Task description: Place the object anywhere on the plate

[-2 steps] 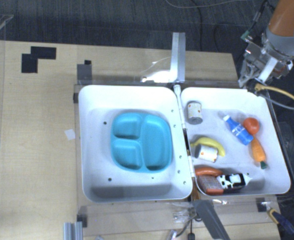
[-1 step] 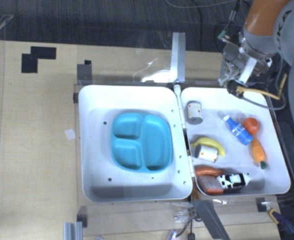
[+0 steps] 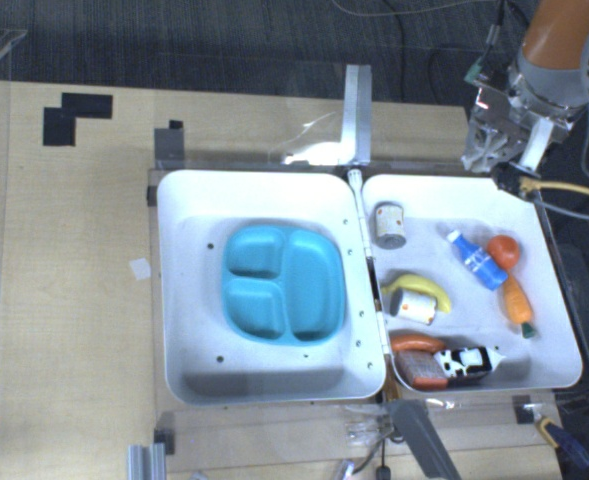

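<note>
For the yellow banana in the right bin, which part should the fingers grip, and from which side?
Probably the middle of the yellow curved banana, coming from straight above. It lies flat and arches upward, with bare floor above that arch. A white cylinder sits close below, so close across the narrow width.

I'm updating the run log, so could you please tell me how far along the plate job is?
Nothing looks done yet: the blue sectioned plastic plate in the left white bin carries nothing. Nothing is in hand either; the gripper hangs above the right white bin's far edge. The yellow banana, orange carrot and blue bottle lie there, so picking and placing remain.
</note>
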